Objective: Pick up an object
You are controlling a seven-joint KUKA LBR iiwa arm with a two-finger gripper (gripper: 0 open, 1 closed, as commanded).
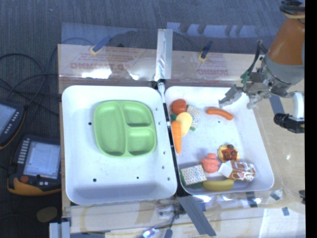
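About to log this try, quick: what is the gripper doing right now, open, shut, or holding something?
Gripper: open, holding nothing, above the right bin's far right corner, near the hot dog.

So the gripper (241, 96) is hanging over the top right corner of the right bin (257, 133), fingers spread apart with nothing between them. Closest thing to it is a little hot dog (219, 113), just to its lower left. Over by the divider there's a tomato (178, 105), a carrot (176, 137) and a yellow pear-looking thing (184, 123) bunched together. The left bin (79, 177) has a green divided plate (125, 128) in it.
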